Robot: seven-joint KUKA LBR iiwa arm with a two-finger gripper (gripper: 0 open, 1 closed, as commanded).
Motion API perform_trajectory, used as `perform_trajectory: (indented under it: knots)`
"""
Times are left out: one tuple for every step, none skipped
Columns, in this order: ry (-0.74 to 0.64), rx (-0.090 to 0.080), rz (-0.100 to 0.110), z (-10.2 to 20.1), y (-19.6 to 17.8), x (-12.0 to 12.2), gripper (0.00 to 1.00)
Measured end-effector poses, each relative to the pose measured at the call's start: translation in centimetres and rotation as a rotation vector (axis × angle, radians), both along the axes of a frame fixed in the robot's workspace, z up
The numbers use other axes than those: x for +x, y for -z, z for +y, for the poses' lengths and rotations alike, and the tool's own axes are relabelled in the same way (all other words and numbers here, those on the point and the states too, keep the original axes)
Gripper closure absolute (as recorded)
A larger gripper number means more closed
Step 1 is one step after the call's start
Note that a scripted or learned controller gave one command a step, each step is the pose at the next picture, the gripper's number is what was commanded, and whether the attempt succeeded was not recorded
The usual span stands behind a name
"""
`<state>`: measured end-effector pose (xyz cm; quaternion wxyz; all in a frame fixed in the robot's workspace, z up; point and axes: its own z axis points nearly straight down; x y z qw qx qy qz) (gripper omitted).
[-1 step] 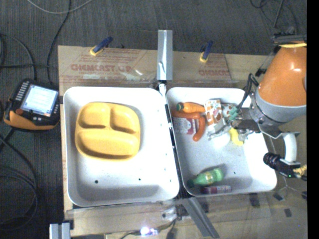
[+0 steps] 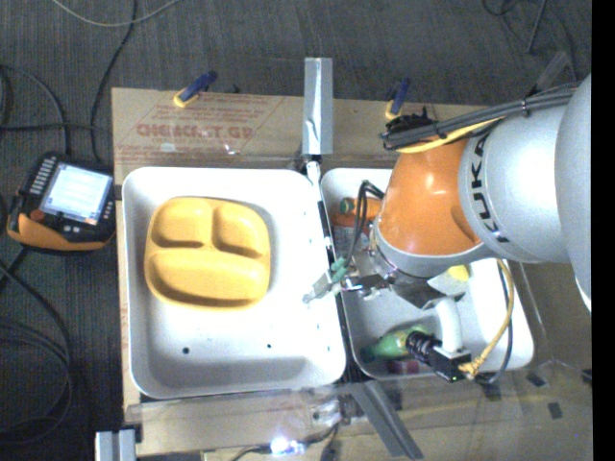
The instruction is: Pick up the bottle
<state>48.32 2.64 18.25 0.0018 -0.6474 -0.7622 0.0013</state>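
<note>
A green bottle [image 2: 390, 344] with a dark cap end lies on its side near the front wall of the right bin [image 2: 519, 353]. The arm's large orange and grey wrist hangs over the middle of this bin and hides much of its floor. My gripper [image 2: 332, 280] points left and sits low at the bin's left wall, by the divide between the two bins. It is up and to the left of the bottle and apart from it. Nothing can be seen held in it.
A yellow divided plate [image 2: 209, 251] lies upside down in the left bin [image 2: 192, 363]. An orange object [image 2: 344, 221] with a green tip rests at the back left of the right bin, and a yellow item [image 2: 457, 275] peeks out under the wrist. A teach pendant [image 2: 65, 203] lies left of the bench.
</note>
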Motion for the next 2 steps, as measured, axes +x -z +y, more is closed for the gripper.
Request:
perform_trajectory:
  knots:
    - [0.057,0.019,-0.005,-6.6,1.8,0.3,0.0]
    - [-0.042,0.001,-0.001,-12.4,1.3,0.0,0.0]
